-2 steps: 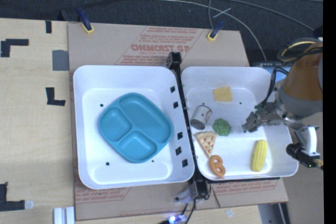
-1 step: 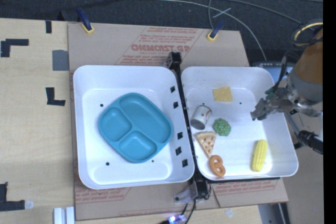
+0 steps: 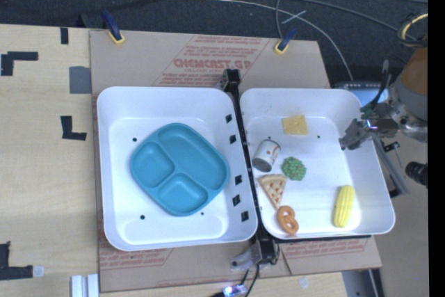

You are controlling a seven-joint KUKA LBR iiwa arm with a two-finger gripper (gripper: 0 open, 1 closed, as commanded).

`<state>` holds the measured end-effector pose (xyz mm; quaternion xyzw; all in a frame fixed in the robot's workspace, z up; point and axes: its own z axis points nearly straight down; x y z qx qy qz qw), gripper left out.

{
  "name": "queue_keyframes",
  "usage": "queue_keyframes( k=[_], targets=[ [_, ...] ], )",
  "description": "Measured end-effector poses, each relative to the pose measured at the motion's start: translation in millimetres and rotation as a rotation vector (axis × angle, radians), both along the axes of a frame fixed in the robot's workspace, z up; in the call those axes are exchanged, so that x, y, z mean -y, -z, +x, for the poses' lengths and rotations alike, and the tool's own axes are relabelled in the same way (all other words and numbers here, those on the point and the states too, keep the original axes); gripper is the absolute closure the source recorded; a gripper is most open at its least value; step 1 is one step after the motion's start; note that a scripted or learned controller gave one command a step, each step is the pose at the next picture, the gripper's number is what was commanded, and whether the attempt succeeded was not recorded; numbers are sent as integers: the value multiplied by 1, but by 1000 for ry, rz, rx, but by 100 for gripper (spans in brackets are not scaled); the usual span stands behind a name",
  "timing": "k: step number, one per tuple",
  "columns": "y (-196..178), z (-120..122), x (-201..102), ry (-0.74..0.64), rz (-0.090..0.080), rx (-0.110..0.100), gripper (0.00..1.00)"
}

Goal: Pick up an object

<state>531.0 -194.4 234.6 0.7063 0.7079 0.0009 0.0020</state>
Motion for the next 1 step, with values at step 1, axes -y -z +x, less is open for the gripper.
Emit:
queue_keyframes(
  k=[1],
  targets=[
    [-38,1,0,1,0,-1,100]
  ],
)
